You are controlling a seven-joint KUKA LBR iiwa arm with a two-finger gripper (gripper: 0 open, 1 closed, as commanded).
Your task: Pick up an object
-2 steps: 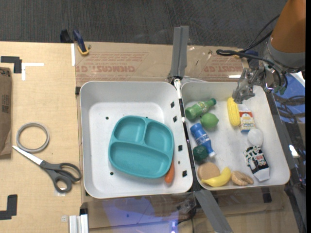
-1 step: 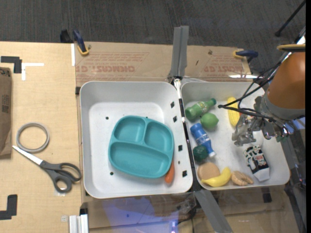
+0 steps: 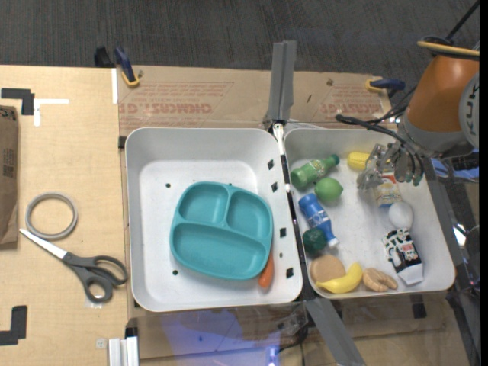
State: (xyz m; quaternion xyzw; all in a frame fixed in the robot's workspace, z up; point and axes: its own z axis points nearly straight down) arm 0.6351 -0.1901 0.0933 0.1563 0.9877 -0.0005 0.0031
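My gripper (image 3: 377,172) hangs over the back right part of the right bin (image 3: 436,227), below the orange band of the arm (image 3: 446,90). Just under it, on its front side, lies a small pale jar with a red label (image 3: 387,194), and a yellow piece (image 3: 358,159) lies to its left. Whether the gripper touches the jar cannot be told. Also in this bin are a green bottle (image 3: 313,170), a green ball (image 3: 329,188), a blue bottle (image 3: 315,213), a white egg (image 3: 399,215), a cow-patterned carton (image 3: 402,254) and a banana (image 3: 343,280).
The left bin (image 3: 145,204) holds a teal divided plate (image 3: 221,231) with an orange carrot (image 3: 265,274) at its front right. Scissors (image 3: 80,265) and a tape roll (image 3: 51,214) lie on the bench to the left. A grey bar (image 3: 280,82) runs behind the bins.
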